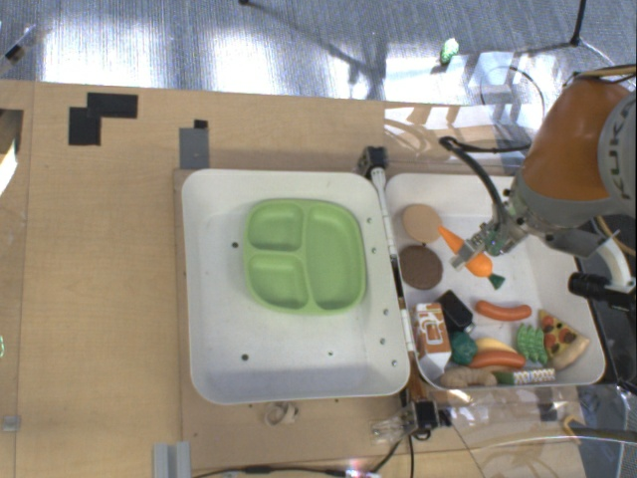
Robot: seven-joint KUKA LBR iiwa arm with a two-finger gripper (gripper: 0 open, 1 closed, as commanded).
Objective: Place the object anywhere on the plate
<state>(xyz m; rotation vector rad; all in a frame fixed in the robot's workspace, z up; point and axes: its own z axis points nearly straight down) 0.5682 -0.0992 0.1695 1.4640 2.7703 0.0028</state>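
Object: orange toy carrot (466, 248), green tip, tilted, above the right bin (572, 289).
Gripper (485, 246): fingers closed around the carrot.
Plate (303, 256): green, three compartments, in the left bin (214, 297).

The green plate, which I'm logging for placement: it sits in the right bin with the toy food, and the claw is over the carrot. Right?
Not quite. The camera view shows the green plate alone in the left bin; the toy food fills the right bin. The claw is indeed over the carrot.
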